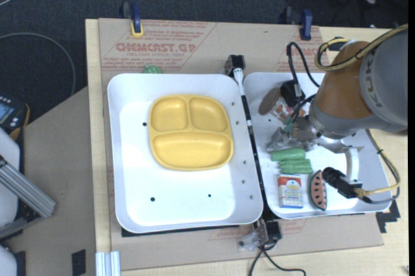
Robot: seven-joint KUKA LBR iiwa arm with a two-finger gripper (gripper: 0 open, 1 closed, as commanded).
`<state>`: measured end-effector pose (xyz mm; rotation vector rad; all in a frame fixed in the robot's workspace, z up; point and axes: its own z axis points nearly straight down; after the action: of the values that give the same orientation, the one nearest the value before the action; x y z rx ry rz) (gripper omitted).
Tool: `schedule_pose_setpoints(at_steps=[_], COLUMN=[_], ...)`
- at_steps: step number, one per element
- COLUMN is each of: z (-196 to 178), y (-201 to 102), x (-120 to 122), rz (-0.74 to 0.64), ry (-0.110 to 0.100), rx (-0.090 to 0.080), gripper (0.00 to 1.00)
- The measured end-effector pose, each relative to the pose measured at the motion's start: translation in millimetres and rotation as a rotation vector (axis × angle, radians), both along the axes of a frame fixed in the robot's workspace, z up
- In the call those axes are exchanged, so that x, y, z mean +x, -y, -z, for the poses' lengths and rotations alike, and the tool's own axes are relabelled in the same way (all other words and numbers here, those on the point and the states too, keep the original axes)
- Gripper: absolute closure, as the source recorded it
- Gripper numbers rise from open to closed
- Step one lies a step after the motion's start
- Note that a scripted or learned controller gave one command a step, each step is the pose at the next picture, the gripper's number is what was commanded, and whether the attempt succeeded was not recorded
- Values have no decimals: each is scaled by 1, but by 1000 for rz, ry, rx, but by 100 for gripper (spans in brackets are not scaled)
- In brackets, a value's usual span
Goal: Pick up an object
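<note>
Camera view, fixed above, slanted down on both bins. End effector [292, 137] down inside the right bin [382, 168], at the left-centre of its floor, below the grey arm with the orange band [340, 90] reaching in from the right. Metal tip just above a green pod-shaped toy [287, 154], touching or nearly so; impossible to tell from this angle. Whether open or shut, cannot tell: hidden under the wrist and a tangle of cable.

Just below the green pod, a second green piece [295, 167], flat and squarer. Below that, a small carton with a red and white label [290, 191], lying flat near the bin's front edge. Beside the carton on the right, a watermelon slice toy [318, 190], dark rind outward, red flesh with seeds. Toward the back-left of the same bin, a brown rounded object [268, 100] and a small printed packet [283, 110] beside it, partly covered by the arm.

Left bin [130, 164] alongside, touching the right bin along a shared edge. In it, a yellow divided plate [190, 132] with three compartments, set toward the back half.

Both bins on a counter [104, 54] topped with printed cardboard, clamped at the back by two blue clamps [135, 11].
</note>
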<state>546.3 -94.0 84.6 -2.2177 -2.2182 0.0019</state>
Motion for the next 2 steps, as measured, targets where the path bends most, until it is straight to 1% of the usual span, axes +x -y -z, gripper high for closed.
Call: schedule_pose_setpoints(at_steps=[1,2], z=[0,-11], y=[1,1], x=[-62,-59], rz=[3,2], ry=[-1,7], rx=[-1,-3], gripper=[0,100])
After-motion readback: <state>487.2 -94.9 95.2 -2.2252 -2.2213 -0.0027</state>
